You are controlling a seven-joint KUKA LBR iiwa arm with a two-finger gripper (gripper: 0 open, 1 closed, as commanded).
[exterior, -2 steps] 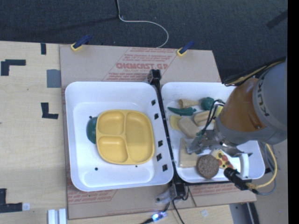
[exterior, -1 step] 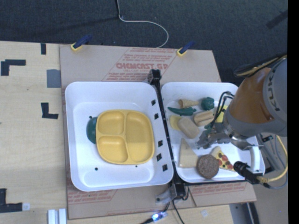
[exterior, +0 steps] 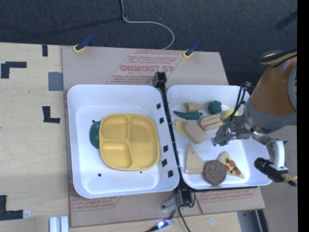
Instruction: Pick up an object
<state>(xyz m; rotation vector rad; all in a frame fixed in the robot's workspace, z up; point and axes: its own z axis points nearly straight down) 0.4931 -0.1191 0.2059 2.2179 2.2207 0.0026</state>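
Note:
The right bin point(exterior: 207, 87) holds several toy foods. A tan bread loaf point(exterior: 194, 132) and a tan roll point(exterior: 210, 122) lie near its middle, with a green chili point(exterior: 187, 114) and a dark teal piece point(exterior: 214, 106) behind them. Toward the front lie a pale cheese wedge point(exterior: 193, 159), a brown round patty point(exterior: 214, 172) and a pizza slice point(exterior: 231, 165). My gripper point(exterior: 221, 138) hangs low over this bin, just right of the loaf and behind the pizza slice. I see nothing held in it.
The left bin point(exterior: 116, 93) holds a yellow divided plate point(exterior: 129, 141) with a teal object point(exterior: 94, 134) partly under its left edge. The arm's grey and orange body point(exterior: 273, 98) overhangs the right bin's right side. A black divider point(exterior: 166, 124) runs between the bins.

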